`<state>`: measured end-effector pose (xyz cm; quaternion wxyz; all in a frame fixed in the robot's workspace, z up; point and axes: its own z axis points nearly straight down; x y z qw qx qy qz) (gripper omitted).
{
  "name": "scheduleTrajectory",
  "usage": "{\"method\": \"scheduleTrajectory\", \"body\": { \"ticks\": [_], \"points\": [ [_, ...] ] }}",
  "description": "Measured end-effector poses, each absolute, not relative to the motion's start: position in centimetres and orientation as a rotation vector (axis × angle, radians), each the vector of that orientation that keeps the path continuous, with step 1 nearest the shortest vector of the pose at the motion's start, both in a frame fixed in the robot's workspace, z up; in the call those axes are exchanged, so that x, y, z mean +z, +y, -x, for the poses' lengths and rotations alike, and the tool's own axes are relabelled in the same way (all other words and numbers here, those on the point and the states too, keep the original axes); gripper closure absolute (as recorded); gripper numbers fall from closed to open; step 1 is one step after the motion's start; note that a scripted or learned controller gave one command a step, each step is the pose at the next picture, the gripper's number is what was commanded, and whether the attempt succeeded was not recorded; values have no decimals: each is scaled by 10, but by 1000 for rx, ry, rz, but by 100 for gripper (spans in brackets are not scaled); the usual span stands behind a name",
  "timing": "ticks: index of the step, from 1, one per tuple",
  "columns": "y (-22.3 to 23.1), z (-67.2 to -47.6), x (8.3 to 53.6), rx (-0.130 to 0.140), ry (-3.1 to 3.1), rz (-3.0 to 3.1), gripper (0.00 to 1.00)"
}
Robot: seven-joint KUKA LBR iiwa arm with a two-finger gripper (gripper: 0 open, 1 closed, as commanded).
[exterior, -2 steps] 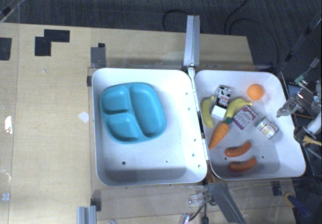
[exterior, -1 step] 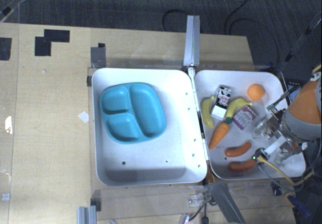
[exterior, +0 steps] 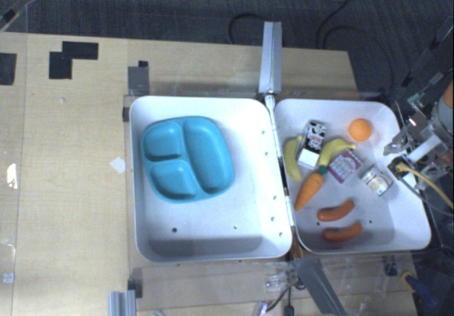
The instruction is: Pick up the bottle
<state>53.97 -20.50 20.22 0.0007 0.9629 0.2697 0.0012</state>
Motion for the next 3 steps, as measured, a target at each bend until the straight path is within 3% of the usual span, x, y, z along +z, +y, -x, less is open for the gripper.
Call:
{"method": "scheduleTrajectory", "body": {
  "ticks": [1, 2, 3],
  "points": [
    [-206, -489, 176, 1, 752, -3051, 0],
    [-205, -491, 88, 16, 552, -3091, 0],
    [-205, -568, 87, 11, 377, -3117, 0]
  ]
}}
